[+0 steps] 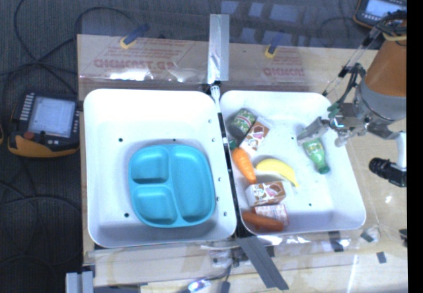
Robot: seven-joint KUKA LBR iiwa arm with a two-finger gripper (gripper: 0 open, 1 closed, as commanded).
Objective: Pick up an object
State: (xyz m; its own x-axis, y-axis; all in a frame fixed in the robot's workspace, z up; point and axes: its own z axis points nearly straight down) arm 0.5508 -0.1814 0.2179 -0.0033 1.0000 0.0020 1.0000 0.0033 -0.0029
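Approaching stage of the pick: hovering over the upper right part of the right bin, with the end effector sitting just above and beside the green bottle, apparently not yet touching it. Grasping nothing visibly; whether spread or clenched, impossible to tell from this slanted view. Lying apart from the cluster by the left wall: green can, juice carton, carrot, banana, second carton, sausage. Resting in the left bin: blue divided tray. Calling next, probably, for descending squarely over the bottle, straddling its narrow width, closing, then lifting.
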